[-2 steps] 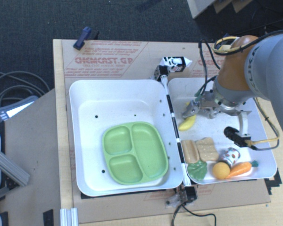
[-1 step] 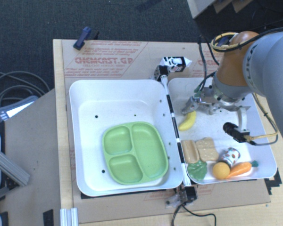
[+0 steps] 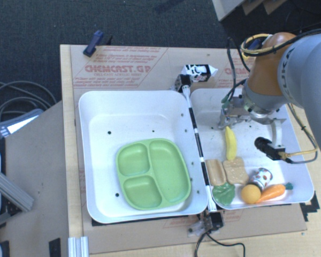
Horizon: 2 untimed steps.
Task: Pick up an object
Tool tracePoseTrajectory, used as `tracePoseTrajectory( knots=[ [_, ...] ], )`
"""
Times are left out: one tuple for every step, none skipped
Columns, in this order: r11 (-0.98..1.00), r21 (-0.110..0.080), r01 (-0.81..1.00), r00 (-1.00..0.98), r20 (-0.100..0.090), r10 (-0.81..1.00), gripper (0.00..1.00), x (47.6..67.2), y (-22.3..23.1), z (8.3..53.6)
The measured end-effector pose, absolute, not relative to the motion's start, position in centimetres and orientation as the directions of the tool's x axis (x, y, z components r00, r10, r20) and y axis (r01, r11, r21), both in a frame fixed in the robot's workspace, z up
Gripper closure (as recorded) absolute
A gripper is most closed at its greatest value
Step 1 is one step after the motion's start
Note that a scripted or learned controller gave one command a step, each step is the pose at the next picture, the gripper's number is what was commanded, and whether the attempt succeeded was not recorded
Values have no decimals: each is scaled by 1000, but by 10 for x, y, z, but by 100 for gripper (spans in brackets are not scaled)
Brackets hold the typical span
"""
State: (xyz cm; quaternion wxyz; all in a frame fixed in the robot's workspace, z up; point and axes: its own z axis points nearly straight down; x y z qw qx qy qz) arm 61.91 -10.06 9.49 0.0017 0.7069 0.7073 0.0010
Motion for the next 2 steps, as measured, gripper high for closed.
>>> tracePoseTrajectory(
  knots=[
    [2, 2, 1000, -2, 1, 1000, 100, 591, -29, 185],
    [-1, 2, 1000, 1, -2, 1000, 100, 568, -117, 248]
  ],
)
